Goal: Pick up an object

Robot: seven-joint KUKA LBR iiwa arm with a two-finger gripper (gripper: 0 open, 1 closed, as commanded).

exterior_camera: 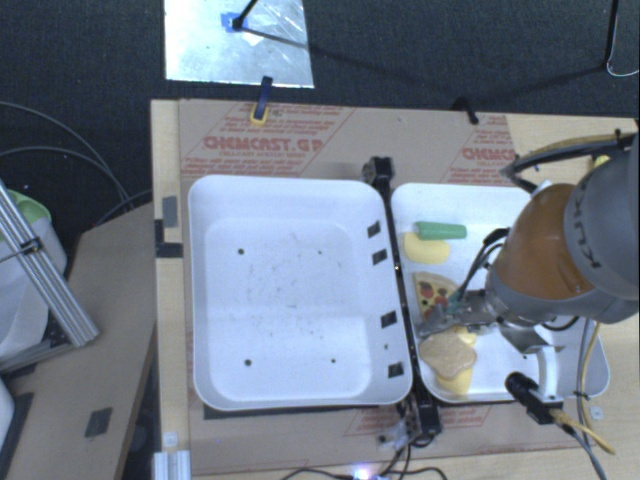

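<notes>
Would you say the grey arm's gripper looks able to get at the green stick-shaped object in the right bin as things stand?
Probably yes. The green stick-shaped object lies uncovered near the far wall of the right white bin, apart from the yellow piece, with the gripper low in that bin.

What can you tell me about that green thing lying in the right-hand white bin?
The green object is a short, rounded bar, smooth like plastic and plain in colour. It lies flat near the far wall of the right bin, its long side running across the view. A yellow piece sits just in front of it, close or touching; I cannot tell which. The arm's gripper is nearer the camera, apart from it.
</notes>
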